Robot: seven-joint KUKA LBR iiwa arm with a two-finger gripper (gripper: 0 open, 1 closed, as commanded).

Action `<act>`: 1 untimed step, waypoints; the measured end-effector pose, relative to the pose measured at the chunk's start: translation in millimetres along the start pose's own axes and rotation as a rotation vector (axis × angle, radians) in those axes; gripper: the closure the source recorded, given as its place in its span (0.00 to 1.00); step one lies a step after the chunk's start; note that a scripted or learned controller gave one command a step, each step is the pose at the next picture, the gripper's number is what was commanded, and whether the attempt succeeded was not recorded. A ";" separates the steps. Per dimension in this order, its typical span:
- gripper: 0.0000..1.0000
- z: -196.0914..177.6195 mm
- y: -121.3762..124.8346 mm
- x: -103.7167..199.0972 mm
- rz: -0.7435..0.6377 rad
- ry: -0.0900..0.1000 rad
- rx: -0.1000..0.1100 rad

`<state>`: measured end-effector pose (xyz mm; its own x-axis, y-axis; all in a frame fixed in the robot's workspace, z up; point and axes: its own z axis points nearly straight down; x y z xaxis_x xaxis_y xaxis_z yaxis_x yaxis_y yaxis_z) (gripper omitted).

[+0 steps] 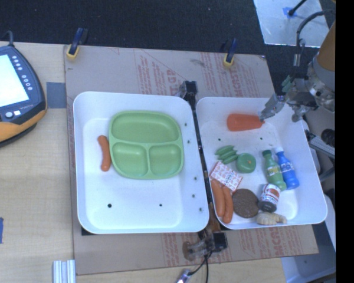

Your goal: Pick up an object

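camera view looked down at a slant on a wooden bench covered by a cardboard sheet [165, 75], with two shallow white bins side by side. the left bin [88, 205] held a green divided tray [146, 144] toward its far side, and an orange sausage [104, 152] lay just left of the tray, lengthwise, apart from it.

the right bin [307, 217] held many small items. a carrot [244, 122] lay near the far wall. nearer the middle were a green pea pod [227, 154] and a round green ball [246, 163] just beside it. to the right stood a green bottle [272, 168] and a blue bottle [286, 168], touching or nearly so. below them lay a small can [269, 197], a dark round patty [245, 203], a pale lumpy piece [269, 219], a red-patterned packet [226, 175] and two sausages [222, 200] along the left wall.

the arm [324, 58] reached in from the right. the gripper [283, 104] hovered over the far right corner of the right bin, one fingertip just beside the carrot's right end. its fingers appeared spread apart, with nothing between them.

a tablet [9, 90] in an orange case rested at the bench's left edge. two clamps [76, 43] pinned the cardboard's far edge.
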<state>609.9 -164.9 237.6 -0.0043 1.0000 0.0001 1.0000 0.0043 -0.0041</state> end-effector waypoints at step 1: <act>0.00 137.7 -7.4 -47.4 0.000 -0.001 0.003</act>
<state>602.1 -212.4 99.9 -0.0047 1.0000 -0.0007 1.0000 0.0047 -0.0074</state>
